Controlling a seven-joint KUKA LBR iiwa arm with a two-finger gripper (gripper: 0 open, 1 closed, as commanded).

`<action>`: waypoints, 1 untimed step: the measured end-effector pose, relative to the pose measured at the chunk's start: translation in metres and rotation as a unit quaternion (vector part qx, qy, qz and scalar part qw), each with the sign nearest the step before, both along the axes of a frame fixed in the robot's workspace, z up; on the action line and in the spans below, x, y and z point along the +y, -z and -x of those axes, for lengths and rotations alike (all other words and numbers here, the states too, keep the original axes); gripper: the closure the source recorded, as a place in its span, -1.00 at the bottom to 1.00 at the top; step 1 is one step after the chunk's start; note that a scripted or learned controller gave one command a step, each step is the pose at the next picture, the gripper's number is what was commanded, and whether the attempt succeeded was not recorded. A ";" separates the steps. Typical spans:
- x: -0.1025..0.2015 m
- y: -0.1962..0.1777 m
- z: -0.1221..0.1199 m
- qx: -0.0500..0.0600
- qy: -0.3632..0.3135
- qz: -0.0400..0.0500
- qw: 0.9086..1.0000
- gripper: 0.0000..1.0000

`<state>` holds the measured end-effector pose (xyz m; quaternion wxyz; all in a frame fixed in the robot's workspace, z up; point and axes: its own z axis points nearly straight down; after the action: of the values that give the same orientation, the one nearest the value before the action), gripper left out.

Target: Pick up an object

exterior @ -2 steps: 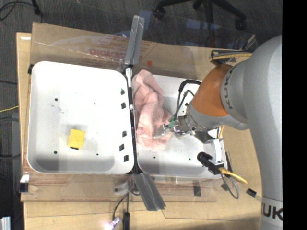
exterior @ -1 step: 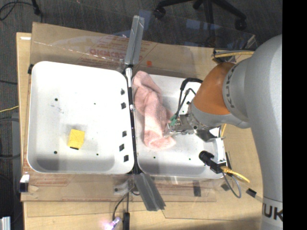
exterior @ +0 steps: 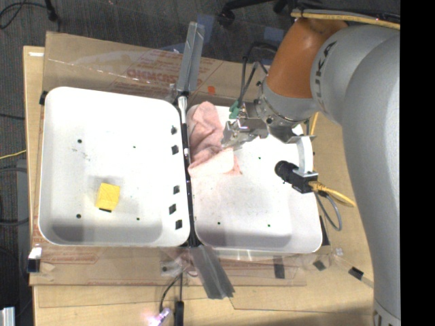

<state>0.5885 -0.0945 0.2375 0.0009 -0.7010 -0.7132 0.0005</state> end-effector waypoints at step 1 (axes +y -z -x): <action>0.035 -0.051 -0.035 0.001 0.019 0.000 1.000 1.00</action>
<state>0.6230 -0.0594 0.2884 0.0012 -0.7146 -0.6995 0.0014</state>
